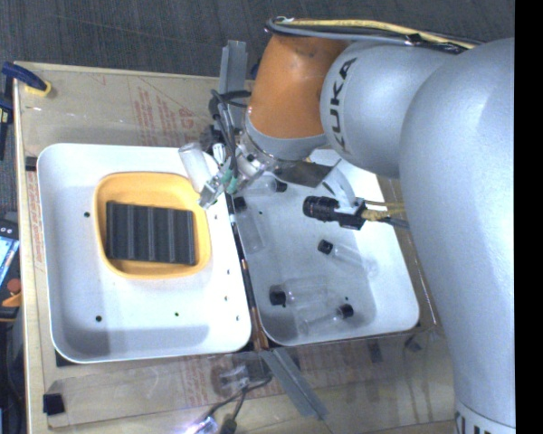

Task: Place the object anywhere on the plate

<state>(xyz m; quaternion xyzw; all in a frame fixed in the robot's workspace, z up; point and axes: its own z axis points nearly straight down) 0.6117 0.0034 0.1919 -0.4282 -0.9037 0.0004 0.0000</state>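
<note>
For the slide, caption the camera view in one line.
Grey KUKA arm's gripper holds a clear plastic vial over the left bin's yellow rectangular plate.

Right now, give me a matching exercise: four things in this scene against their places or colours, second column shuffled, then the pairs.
Things:
1. plate
2. band
3. vials
4. gripper

Descriptions:
A. over the seam between the bins, at the plate's right edge
B. yellow rim, dark ribbed centre, in the left bin
C. clear with black caps, lying in the right bin
D. orange, above the wrist

Pairs: 1-B, 2-D, 3-C, 4-A
</note>
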